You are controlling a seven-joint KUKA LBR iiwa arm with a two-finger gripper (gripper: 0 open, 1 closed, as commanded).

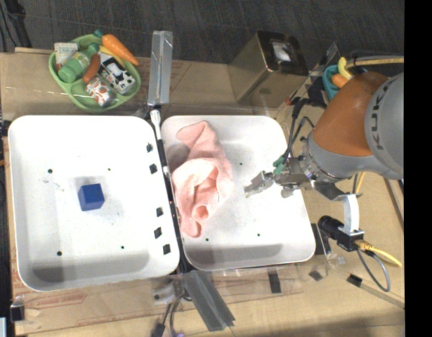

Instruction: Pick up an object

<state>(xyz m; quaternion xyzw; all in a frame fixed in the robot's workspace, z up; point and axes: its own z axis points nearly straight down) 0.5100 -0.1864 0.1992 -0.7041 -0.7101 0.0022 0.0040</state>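
A pink cloth lies crumpled along the left side of the right bin. A small blue cube sits on the floor of the left bin. My gripper hangs over the right half of the right bin, a short way to the right of the cloth and not touching it. Its metal fingers point left toward the cloth with nothing between them. The grey and orange arm comes in from the right.
A green bowl of toy food stands behind the left bin. A brown box sits behind the right bin. A metal divider strip runs between the bins. Cables and clips lie on the bench at the right.
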